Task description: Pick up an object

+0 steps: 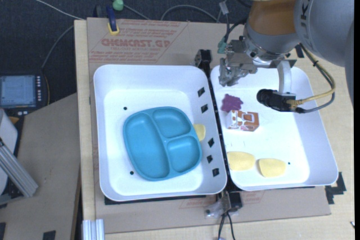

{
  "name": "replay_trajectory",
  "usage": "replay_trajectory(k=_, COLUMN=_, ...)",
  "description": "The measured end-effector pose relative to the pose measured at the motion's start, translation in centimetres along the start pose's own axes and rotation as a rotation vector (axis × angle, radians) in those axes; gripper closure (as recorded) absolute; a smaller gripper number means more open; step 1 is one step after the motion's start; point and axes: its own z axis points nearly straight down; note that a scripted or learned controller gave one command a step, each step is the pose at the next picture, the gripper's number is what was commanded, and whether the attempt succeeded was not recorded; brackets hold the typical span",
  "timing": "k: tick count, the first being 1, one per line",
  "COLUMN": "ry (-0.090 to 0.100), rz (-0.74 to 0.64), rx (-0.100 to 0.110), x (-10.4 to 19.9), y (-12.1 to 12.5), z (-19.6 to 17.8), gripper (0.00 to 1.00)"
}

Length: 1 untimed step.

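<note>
The pincer (230, 77) hangs above the purple toy (230, 103), presumably lining up a grab; its spread I cannot tell.

In the right bin (315, 137) I note four loose objects: a purple, jagged-edged piece (231, 103) near the upper left; just below it, almost touching, a small white-and-orange packet (245, 120) lying flat; and near the front wall two pale yellow rounded pieces (241, 161) (271, 167), side by side.
</note>
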Motion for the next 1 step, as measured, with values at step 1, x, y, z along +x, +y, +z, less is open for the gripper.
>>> replay_trajectory(k=1, ry=0.000, rz=-0.001, rx=0.002, x=5.68, y=-1.94, z=1.03, gripper=1.00)
